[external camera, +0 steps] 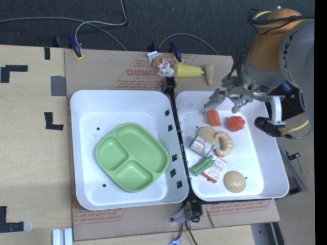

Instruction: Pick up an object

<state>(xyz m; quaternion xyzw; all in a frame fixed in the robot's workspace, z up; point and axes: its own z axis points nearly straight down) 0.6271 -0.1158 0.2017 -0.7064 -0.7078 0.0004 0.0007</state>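
While the gripper (228, 100) hangs over the far part of the right bin (265, 152), its two grey fingers (213, 100) stand spread apart with nothing between them. Just below the left finger lies an orange-red block (213, 118), and just below the right one a red pepper-like piece (235, 123); neither is touched, as far as the slanted view lets me judge. Nearer the camera sit a tan ring-shaped pastry (224, 143), a small can (200, 147) on its side against a pale round item, a green stick-like thing (202, 165), a red-and-white packet (214, 169) and a tan round bun (234, 181) close to the near wall.

A green divided plate (132, 156) lies in the left bin (82, 137). Both bins rest on brown cardboard (117, 70) laid over the wooden counter (25, 137), beyond which runs dark carpet crossed by cables. On the cardboard behind the bins lie a yellow banana-like toy (188, 71) and a small wrapped packet (161, 64).

The grey and orange arm (276, 45) hides the right bin's far right corner, and the print on the can is too small to read.
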